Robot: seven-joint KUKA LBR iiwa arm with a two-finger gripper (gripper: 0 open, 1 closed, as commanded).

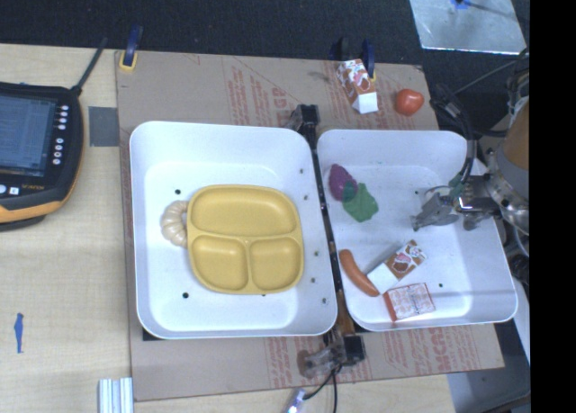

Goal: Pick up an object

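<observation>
Camera view, claw [430, 211] splayed apart, holding nothing, above bare floor by right bin [486, 312] edge.

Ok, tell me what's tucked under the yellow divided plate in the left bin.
A beige, shell-like piece pokes out from beneath the yellow divided plate at its left edge. Anything further under the plate is covered.

Bench [63, 312] carries a cardboard sheet [234, 87]; two bins [148, 222] [486, 303] sit side by side on it, carton [358, 85] and tomato [409, 102] behind, pendant [31, 152] far left.
</observation>
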